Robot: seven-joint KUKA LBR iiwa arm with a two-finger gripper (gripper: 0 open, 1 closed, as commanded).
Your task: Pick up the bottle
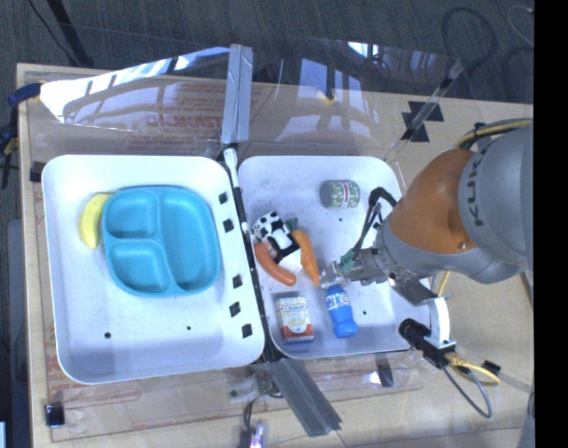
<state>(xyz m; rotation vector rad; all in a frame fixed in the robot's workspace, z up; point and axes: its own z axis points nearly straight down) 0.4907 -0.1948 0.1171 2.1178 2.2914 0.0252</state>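
A small blue bottle [339, 311] with a white cap lies on its side near the front of the right bin [386, 339], cap toward the back. My gripper [344, 269] reaches in from the right and sits just above the bottle's cap end, low over the bin floor. The grey arm with its orange band [433, 217] covers the bin's right side. How the fingers stand is hidden.
In the right bin lie a green can [340, 193], a black-and-white toy [275, 231], two orange carrots [307, 255] and a small carton [293, 317]. The left bin [69, 334] holds a blue divided tray [160, 239] and a yellow banana [92, 218].
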